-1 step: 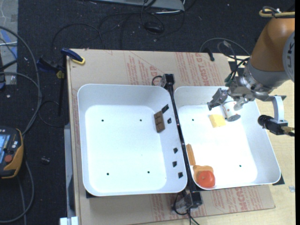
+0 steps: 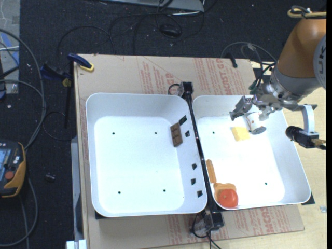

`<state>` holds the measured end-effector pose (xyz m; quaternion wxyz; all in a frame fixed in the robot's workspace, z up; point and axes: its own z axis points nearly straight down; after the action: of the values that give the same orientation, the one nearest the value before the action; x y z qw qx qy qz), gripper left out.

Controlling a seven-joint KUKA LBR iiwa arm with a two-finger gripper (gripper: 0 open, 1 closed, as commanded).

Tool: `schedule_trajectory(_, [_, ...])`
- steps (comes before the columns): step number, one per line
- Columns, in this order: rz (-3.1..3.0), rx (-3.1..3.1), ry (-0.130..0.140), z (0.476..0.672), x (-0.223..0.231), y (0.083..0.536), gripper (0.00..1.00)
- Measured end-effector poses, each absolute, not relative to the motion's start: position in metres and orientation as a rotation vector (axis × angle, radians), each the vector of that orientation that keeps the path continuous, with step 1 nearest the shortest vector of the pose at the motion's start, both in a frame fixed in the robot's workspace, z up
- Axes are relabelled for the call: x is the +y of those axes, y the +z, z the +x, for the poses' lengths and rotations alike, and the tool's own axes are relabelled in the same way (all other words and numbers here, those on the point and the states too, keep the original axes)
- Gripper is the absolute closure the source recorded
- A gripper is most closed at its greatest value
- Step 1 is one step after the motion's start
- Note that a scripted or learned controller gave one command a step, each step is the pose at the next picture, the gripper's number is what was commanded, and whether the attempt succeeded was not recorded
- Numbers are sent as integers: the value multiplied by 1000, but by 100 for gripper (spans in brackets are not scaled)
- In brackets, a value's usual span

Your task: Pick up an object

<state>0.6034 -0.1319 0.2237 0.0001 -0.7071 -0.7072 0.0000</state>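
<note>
tool over cardboard-topped bench

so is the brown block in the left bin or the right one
Left bin: the brown block lies on its floor near the right wall, left of the divider.

I see my arm reaching in from the right, its orange band uppermost and the grey wrist angled down and leftward. My gripper hangs low at its end, fingers parted with nothing between them.
</note>
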Motion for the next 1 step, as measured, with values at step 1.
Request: schedule_trajectory(1, [-2219,-2218,5,601,-135,161,0])
